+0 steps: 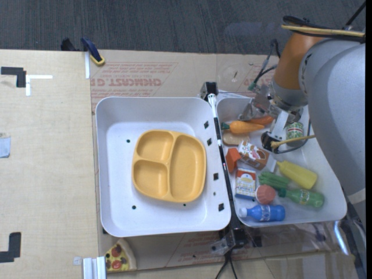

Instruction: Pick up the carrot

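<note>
Orange carrot (pixel 249 125) lies at the far left of the right bin (pixel 328 211), just beside the gripper (pixel 268 116); whether its fingers are spread or pinching cannot be told. Yellow divided plate (pixel 170 165) sits in the left bin (pixel 110 156).

arm (pixel 325 68) enters upper right of frame | gripper (pixel 263 116) low over right bin's (pixel 331 208) upper part, just beside carrot (pixel 249 125) | yellow divided plate (pixel 170 165) centre frame, in left bin (pixel 110 173) | blue bottle (pixel 264 213) lower right
</note>
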Controlling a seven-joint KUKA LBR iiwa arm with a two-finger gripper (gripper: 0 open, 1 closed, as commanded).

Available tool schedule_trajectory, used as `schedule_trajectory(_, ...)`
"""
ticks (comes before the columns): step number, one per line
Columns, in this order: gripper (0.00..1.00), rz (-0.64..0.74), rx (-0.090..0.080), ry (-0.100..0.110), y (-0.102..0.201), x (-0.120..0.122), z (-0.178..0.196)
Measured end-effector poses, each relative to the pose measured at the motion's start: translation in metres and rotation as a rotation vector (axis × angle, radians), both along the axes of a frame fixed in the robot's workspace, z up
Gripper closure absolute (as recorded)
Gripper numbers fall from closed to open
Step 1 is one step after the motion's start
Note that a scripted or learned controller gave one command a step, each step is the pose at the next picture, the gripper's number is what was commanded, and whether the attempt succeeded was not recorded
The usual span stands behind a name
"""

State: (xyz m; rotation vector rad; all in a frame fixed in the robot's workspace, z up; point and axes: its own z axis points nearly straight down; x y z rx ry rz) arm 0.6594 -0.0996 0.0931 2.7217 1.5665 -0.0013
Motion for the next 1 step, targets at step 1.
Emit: schedule_trajectory(1, 0.00, -0.200, 0.002, 0.001, 0.0016, -0.0368, -0.0009)
